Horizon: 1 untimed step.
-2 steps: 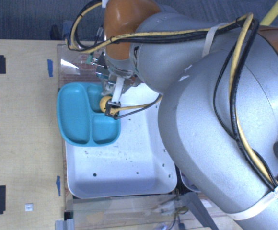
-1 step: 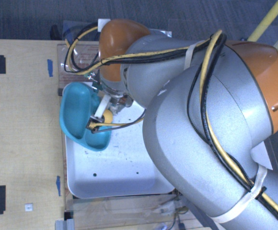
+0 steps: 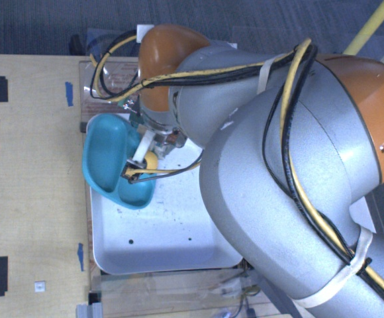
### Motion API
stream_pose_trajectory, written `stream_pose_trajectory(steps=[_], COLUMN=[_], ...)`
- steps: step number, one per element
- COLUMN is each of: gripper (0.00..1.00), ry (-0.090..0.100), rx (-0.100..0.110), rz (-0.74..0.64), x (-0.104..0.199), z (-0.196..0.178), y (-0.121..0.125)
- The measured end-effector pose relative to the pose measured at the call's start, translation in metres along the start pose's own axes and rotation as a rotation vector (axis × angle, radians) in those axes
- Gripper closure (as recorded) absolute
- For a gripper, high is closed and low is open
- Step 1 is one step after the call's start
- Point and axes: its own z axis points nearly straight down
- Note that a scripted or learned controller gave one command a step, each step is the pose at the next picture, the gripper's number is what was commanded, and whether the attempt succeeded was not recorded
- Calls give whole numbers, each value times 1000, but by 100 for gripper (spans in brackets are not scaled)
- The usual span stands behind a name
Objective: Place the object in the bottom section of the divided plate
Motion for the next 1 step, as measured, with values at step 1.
stream_pose_trajectory(steps=[1], gripper=[0], ry=[0], rx=[0], rz=[0], x=[0], z=[-1], y=[0])
